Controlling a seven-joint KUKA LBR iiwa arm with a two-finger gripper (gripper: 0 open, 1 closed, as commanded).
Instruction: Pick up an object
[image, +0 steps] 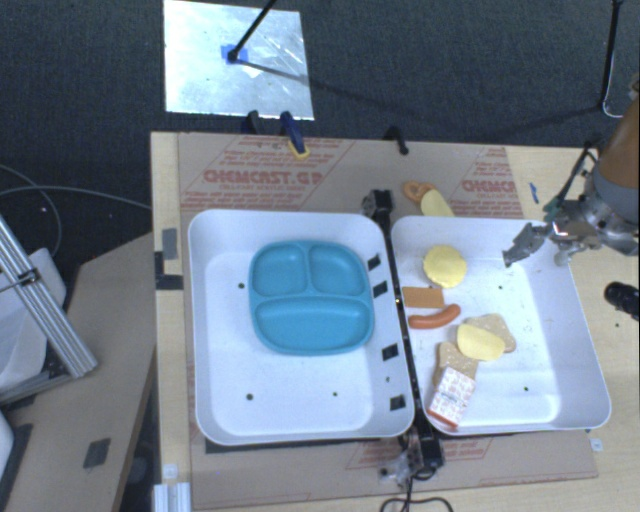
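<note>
Two "CHEMCAST GP" prints on cardboard sheet; pincer splayed open, nothing held.

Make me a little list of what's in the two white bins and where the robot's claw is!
left bin: a blue divided plate, three sections
right bin: play food
food near the top: yellow round piece
food by the divider: orange-brown square, sausage
food lower down: yellow piece on toast, red and white packet
outside the bins: a yellow and orange piece on the cardboard, just above the right bin
claw: above the right bin's upper right part, holding nothing
</note>
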